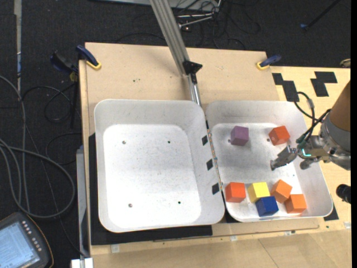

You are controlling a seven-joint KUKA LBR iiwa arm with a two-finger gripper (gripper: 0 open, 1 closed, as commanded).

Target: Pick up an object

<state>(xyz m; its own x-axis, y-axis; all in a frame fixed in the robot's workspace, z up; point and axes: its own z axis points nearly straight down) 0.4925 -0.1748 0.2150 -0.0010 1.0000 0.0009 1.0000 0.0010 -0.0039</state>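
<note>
— Blocks are all in the right bin (pixel 312 166): purple block (pixel 239 135) and an orange block (pixel 279 134) up top, the rest bunched along its lower edge.

— And the pincer (pixel 281 159)?

— Low at the frame's right, between them, holding nothing; its spread I can't tell.

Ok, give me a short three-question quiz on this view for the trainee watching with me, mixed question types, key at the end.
1. True or false: the small purple cube lies in the left shallow white bin.
2. How many orange cubes lie in the right shallow white bin?
3. Multiple choice: the blue cube touches which block? A) the yellow cube B) the purple cube C) the upper orange cube beside the two-finger gripper

Key:
1. False; it is in the right bin.
2. Four.
3. A
</note>
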